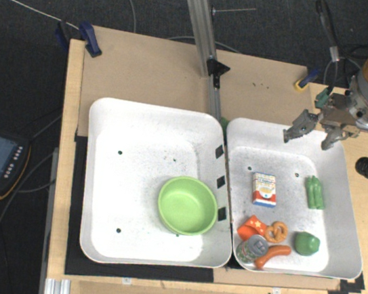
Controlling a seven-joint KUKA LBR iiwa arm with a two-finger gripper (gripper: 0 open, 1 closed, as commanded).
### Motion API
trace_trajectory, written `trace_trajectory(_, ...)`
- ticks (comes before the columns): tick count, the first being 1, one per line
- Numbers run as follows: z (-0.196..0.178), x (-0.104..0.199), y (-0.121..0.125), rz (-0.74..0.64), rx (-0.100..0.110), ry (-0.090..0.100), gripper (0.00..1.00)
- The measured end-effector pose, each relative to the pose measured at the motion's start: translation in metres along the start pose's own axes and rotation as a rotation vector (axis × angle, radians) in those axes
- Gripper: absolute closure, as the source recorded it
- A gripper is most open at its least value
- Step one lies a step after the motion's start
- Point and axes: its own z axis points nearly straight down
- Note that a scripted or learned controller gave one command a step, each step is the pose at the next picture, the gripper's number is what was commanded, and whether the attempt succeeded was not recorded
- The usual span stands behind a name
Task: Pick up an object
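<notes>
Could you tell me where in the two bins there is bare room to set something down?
The left bin is bare behind and left of the green bowl. The right bin is bare along its far edge, below the open gripper. Its near part is crowded: carton, green stick, pretzel, green ball.

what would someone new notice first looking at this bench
The lime green bowl sits alone near the front right of the left bin, the biggest splash of colour. The right bin holds a cluster of small items: a small carton, a green pepper, a pretzel and a red sausage. The open end effector hangs above that bin's far edge.
</notes>
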Motion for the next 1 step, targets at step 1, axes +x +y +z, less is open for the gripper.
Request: trace_trajectory(1,0.0617,0.0018,-0.0042,0.000,0.005,0.001,0.00)
